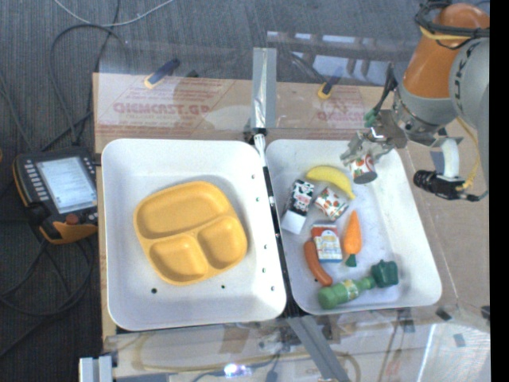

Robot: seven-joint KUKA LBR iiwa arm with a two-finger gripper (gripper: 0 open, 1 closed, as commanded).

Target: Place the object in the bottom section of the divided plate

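Green bottle: a green plastic toy bottle (347,291) lies on its side at the near edge of the right bin, just left of a dark green toy pepper (385,273).
Right bin: a shallow white plastic bin (417,237) carrying the toy foods.
Sausage: a red-brown toy sausage (316,263) lies beside a small red and white carton (327,243), the two touching or nearly so.
Carrot: an orange toy carrot with a green top (351,235) lies upright along the carton's right side.
Cow-print box: a small black and white carton (301,196) stands near the bin's left wall, above a pale cube (292,222).
Strawberry box: a small white box with a red print (332,203) sits between the cow-print box and the carrot.
Banana: a yellow toy banana (330,178) lies at the far side of the cluster.
Hand: the grey two-finger hand (365,154) hangs over the far part of the right bin, closed on a small white and red object (363,167) that sits between its fingers, lifted just beyond the banana.
Arm: a grey arm with an orange band (437,50) reaches in from the right.
Left bin: a second shallow white bin (119,277) sits beside the right one.
Plate: a yellow divided plastic plate (189,231) rests in the middle of the left bin, well apart from the hand.
Tabletop: a brown board (183,106) lies under both bins.
Pendant: a dark handheld screen unit (56,189) lies left of the tabletop.
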